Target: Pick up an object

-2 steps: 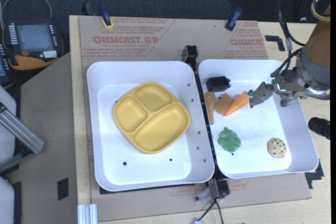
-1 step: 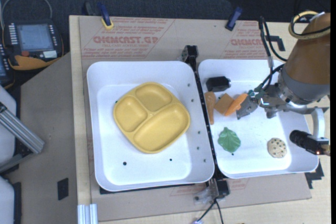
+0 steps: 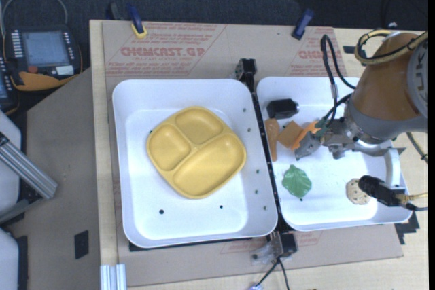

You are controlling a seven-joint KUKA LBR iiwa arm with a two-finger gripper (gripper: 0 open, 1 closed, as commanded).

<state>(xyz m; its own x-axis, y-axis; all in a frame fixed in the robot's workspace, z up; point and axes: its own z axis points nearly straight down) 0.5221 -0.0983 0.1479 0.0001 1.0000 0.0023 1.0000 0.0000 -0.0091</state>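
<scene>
My gripper reaches in from the right and hangs low over the middle of the right bin. Its tip is right beside an orange-brown block, and a tan piece lies just left of that against the bin's left wall. A small orange bit shows above the gripper's tip. A green leafy item lies just below the gripper, apart from it. A round cookie rests near the bin's lower right. A black object sits at the bin's upper left.
The left bin holds a yellow divided plate in its middle. A black clamp sits at the top of the divider between the bins. The arm's orange band overhangs the right bin's right side.
</scene>
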